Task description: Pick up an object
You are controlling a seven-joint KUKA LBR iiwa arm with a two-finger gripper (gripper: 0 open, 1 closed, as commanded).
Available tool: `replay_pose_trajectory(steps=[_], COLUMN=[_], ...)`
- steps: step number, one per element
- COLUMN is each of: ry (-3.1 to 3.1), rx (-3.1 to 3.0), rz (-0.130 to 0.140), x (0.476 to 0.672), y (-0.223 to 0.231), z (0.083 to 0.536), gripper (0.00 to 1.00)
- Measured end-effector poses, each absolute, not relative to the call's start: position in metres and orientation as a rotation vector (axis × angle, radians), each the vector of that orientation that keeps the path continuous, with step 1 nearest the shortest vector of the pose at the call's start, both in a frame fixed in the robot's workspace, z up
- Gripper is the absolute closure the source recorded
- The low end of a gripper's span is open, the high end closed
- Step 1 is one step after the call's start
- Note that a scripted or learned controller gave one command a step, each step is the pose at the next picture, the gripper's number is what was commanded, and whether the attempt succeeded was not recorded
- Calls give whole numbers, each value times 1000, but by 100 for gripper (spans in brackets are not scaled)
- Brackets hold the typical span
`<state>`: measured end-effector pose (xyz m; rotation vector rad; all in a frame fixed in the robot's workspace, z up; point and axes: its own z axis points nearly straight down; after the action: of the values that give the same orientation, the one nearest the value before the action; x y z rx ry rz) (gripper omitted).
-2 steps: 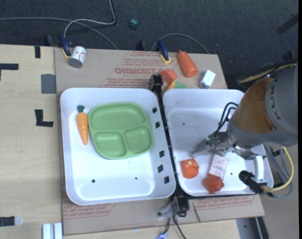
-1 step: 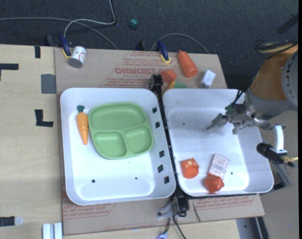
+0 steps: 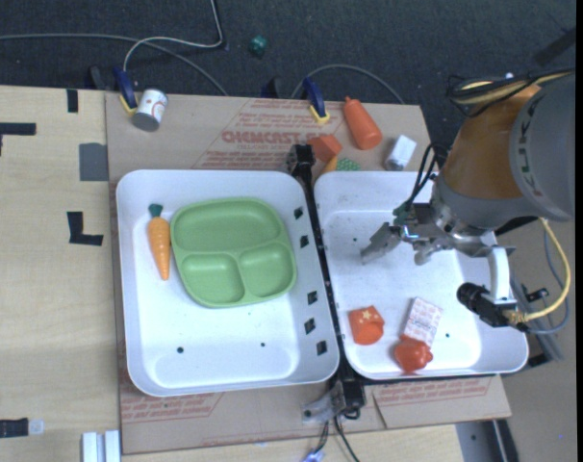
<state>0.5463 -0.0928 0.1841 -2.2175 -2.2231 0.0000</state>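
Two shallow white plastic bins are sitting side by side on the desk, and the grey arm with its orange band is reaching over the right bin from the right edge. Its hand is hovering above the bare middle of that bin, tilted toward the divider, with its two metal fingers spread apart and nothing between them, so the hand is standing released and grasping no object.

Three candidate objects are lying along the right bin's near edge: a small orange-red block with a yellow mark, a rounded red plastic piece toward the near right corner, and a flat pink-and-white packet just beside it. All three are resting on the bin floor, well apart from the fingers.

The left bin is carrying a green divided plastic plate at its centre and an orange toy carrot along its left edge.

Judging by this, the task is standing at an early stage: no object is lifted or even touched. What is remaining is moving the hand toward the near edge, descending over one object, closing on it and raising it.
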Motion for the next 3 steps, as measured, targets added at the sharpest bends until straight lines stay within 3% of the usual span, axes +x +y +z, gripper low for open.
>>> replay_pose_trajectory(steps=[1,2,3], ry=[-2220,-2221,-2222], rx=[-2219,-2224,-2218], rz=[2,3,1], x=[486,497,519], y=[-103,-198,-143], z=[155,205,176], gripper=[0,0,0])
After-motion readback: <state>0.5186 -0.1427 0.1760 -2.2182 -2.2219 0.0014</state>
